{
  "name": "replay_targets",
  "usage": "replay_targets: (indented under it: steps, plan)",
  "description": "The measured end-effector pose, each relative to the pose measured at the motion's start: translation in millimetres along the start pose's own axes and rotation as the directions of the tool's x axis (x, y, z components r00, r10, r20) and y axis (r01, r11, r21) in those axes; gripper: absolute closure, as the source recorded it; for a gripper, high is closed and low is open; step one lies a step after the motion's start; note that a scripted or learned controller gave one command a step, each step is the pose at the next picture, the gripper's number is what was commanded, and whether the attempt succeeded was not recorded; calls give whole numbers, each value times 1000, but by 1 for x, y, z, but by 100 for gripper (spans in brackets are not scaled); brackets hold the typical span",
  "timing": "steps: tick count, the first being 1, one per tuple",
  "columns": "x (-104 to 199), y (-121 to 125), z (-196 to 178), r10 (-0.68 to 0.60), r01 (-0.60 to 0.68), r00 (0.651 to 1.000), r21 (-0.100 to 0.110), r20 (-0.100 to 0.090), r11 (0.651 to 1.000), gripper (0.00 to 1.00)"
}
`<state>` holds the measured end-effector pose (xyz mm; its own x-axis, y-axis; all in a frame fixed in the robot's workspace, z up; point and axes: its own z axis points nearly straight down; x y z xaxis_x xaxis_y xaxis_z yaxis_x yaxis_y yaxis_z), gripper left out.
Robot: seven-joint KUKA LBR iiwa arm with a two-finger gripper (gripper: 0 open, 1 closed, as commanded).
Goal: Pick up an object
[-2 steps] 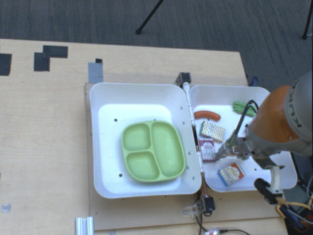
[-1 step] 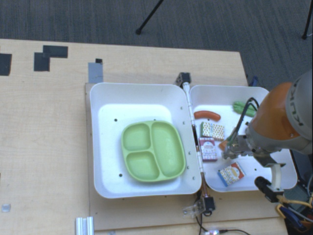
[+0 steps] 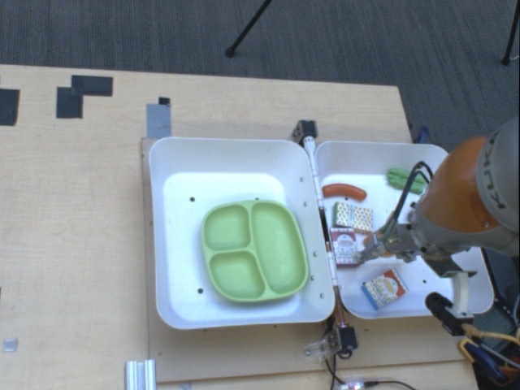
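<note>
Where the arm (image 3: pixel 471 193) reaches in over the right bin (image 3: pixel 479 295), its jaws (image 3: pixel 375 247) sit low among the packets, at the right edge of a red-and-white packet (image 3: pixel 344 246) near the bin's left wall; whether they are open or closed on anything I cannot tell, since the tips are small and dark against the clutter. Five things lie in this bin: that red-and-white packet, one green-checked packet (image 3: pixel 353 215) just above it, one red sausage (image 3: pixel 344 191) above that again, one green toy (image 3: pixel 404 179) near the top, partly behind the arm, and one small box (image 3: pixel 383 289) with blue and orange print below the jaws, apart from them. The left bin (image 3: pixel 175 218) holds one thing, a light green plate (image 3: pixel 253 252) with three compartments. Both bins, two in all, sit side by side and touching on the wooden counter (image 3: pixel 73 242).
</note>
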<state>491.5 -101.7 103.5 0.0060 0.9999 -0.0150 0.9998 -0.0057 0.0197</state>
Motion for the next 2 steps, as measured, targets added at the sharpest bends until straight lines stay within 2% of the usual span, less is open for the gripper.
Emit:
replay_targets:
  steps: [1, 2]
  plan:
    - [2, 1, -10, -5, 5, 1000, -1, -5, 1000, 100]
    - [3, 1, -10, -4, 4, 1000, 0, -5, 1000, 0]
